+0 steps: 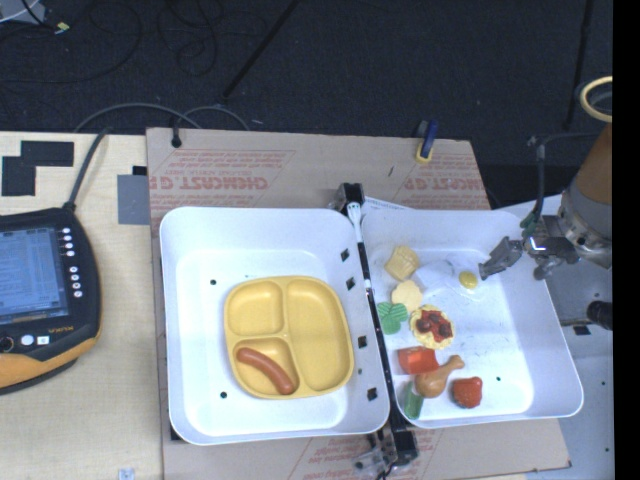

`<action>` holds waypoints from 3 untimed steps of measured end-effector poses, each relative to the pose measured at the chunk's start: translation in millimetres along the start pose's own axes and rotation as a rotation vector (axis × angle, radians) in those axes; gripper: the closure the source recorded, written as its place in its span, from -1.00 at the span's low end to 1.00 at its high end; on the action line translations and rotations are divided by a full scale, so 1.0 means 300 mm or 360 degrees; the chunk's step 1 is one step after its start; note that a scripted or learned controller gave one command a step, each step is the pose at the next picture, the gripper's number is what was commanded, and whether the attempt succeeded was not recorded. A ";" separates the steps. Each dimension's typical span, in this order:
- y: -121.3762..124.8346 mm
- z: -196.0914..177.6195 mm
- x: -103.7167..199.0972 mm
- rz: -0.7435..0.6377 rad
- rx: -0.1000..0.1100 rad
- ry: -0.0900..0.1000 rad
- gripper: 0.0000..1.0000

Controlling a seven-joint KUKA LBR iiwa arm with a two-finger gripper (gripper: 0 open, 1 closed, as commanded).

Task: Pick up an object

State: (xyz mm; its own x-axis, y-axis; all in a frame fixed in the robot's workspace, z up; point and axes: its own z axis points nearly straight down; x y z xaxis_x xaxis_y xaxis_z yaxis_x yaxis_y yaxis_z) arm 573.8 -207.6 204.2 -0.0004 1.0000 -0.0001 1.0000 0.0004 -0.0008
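From above, the end effector (497, 261) hangs over the right bin (545, 368) near its upper right side — how far apart its fingers stand cannot be told, and nothing shows between them. A small yellow piece (468, 280) lies just beside its tip. Toy foods cluster at that bin's left. In the left bin (190, 368), a yellow divided tray (290, 313) holds a sausage (266, 368).

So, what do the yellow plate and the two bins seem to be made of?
The yellow plate looks like moulded plastic: even colour, rounded compartment walls, soft sheen. The left bin and the right bin also look like plastic, white and smooth, with rounded corners and thin raised rims; a coated material cannot be ruled out.
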 end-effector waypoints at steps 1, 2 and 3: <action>0.062 0.408 0.350 -0.0013 0.0005 0.0006 -1.00; 0.060 0.357 0.328 0.0001 0.0007 0.0004 1.00; 0.010 0.037 0.603 -0.0012 -0.0008 0.0006 1.00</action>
